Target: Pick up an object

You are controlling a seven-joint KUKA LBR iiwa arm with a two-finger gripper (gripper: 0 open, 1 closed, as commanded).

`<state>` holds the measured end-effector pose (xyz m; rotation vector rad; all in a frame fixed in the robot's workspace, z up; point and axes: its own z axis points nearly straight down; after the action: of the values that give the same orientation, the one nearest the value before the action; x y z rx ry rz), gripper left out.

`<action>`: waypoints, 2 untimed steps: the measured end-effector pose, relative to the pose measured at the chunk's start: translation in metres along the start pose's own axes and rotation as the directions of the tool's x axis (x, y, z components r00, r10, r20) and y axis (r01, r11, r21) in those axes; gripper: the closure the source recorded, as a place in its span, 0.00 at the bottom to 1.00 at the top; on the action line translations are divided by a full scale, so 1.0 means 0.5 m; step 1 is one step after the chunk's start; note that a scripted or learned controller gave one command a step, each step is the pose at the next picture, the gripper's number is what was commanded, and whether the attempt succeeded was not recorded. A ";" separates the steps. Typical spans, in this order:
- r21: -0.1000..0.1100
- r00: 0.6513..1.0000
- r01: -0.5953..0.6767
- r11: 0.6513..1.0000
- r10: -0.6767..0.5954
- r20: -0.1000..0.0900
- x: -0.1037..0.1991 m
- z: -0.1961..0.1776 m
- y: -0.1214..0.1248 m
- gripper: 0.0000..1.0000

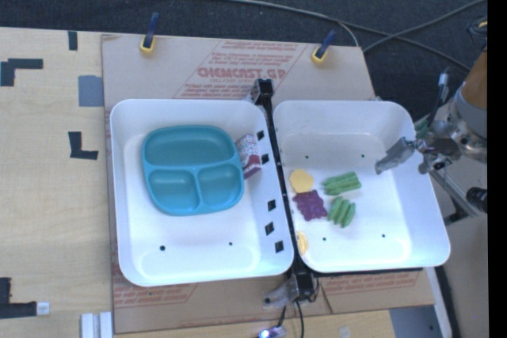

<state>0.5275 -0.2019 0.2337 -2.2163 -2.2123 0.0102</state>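
Tool point(396, 155) over right bin point(428, 245), nr green pieces point(341, 184) (apart from them), can't tell grip state.

Cardboard sheet point(230, 71) under bins — red print "CHEMCAST G.P.", smaller lines illegible.

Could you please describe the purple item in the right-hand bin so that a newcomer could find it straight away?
Look in the right bin, the one without the blue tray. Near its left wall lies a small cluster of toy foods; the purple piece sits just below the yellow piece and left of the two green pieces. It is the only purple, knobbly-edged item there.
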 end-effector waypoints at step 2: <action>-0.004 1.000 0.002 1.000 -0.002 0.001 0.007 0.117 -0.004 0.00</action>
<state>0.5249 -0.1982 0.1752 -2.2160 -2.2169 0.0069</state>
